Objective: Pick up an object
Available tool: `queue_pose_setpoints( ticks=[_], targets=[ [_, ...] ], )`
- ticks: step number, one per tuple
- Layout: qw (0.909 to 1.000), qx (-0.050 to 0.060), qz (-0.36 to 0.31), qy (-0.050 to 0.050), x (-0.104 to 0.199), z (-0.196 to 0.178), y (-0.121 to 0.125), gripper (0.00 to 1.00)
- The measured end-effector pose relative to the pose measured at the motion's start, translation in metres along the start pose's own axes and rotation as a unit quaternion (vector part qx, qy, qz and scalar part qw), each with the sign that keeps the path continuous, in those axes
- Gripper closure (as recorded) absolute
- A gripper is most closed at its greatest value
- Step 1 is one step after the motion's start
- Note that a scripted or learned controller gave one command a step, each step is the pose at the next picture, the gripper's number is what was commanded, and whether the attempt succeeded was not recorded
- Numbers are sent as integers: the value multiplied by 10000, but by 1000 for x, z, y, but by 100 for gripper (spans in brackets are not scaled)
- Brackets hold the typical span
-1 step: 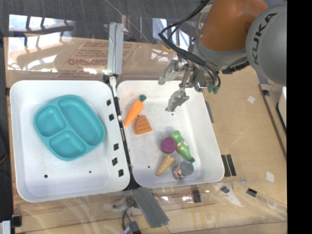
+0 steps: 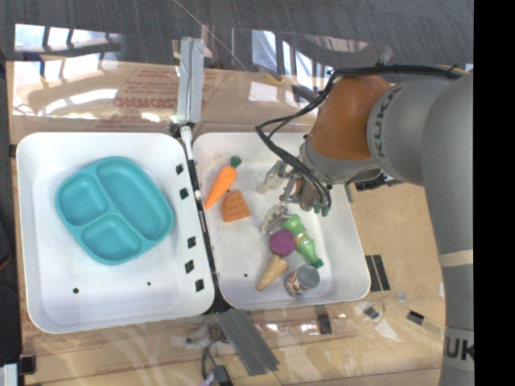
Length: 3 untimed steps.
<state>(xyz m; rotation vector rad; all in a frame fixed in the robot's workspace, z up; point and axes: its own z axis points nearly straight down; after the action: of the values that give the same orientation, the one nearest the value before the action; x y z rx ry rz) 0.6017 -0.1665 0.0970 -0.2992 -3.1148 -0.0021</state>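
Carrot (image 2: 221, 184) long axis diagonal, green top toward upper right, right bin (image 2: 354, 240)

Bench (image 2: 402, 215) with two bins (image 2: 48, 296)

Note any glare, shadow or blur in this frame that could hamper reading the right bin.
Camera view: bright window reflections streak the clear panel behind the bins; light on the right bin is even, with soft shadows under the carrot and cone; the toys look sharp, while the gripper is small, cluttered and hard to read under the arm.
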Motion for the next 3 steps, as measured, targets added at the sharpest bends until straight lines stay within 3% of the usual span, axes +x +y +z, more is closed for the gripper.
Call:
queue_pose_setpoints(
  ticks=[1, 2, 3],
  targets=[
    [10000, 5, -49, -70, -5, -17, 3, 100],
    [9980, 8, -618, -113, -14, -2, 57, 100],
    [9981, 43, -598, -131, -15, -2, 73, 100]
  ],
)
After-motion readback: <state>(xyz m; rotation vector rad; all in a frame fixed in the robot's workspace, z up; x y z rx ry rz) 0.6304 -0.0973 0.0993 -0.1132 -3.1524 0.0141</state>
